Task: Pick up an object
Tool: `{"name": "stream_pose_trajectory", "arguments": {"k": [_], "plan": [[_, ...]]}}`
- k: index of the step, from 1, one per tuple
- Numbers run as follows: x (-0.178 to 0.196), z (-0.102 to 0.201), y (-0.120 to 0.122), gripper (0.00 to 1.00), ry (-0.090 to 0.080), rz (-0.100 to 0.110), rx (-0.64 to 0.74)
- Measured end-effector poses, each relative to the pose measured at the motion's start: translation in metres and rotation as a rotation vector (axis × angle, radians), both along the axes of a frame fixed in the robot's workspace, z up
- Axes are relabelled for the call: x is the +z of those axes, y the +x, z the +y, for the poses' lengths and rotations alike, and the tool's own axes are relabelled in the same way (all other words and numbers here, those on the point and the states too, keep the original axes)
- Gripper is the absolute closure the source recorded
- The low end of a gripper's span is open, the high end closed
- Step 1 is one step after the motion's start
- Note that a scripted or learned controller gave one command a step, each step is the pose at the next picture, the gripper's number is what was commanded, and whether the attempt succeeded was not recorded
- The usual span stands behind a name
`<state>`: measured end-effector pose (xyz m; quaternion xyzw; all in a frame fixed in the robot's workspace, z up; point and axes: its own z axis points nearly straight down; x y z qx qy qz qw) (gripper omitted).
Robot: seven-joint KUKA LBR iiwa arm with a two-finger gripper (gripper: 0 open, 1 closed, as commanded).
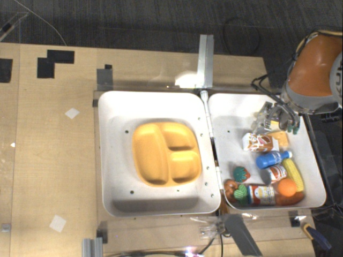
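Gripper (274, 118) over right bin (230, 111), above snack packet (261, 142); jaw state impossible to tell. Blue bottle (272, 158) just below packet, long axis left-right, cap toward right. Corn cob (293, 174) lengthwise up-down. Labels unreadable. Yellow tray (165, 153) in left bin (115, 143).

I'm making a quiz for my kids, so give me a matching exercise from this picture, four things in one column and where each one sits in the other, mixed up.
Things:
1. yellow tray
2. blue bottle
3. orange
4. strawberry

Places:
A. right bin, near corner beside the corn
B. middle of the left bin
C. right bin, near the divider between the bins
D. right bin, just below the snack packet

Pairs: 1-B, 2-D, 3-A, 4-C
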<state>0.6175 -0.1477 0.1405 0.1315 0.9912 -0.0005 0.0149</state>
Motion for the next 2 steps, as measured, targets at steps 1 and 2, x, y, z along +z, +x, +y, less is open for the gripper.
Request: {"name": "stream_pose_trajectory", "arguments": {"k": [1, 2], "plan": [[-0.011, -0.052, -0.033, 1.00, -0.001, 0.002, -0.034], [0.071, -0.017, -0.054, 1.00, 0.005, 0.012, -0.146]]}}
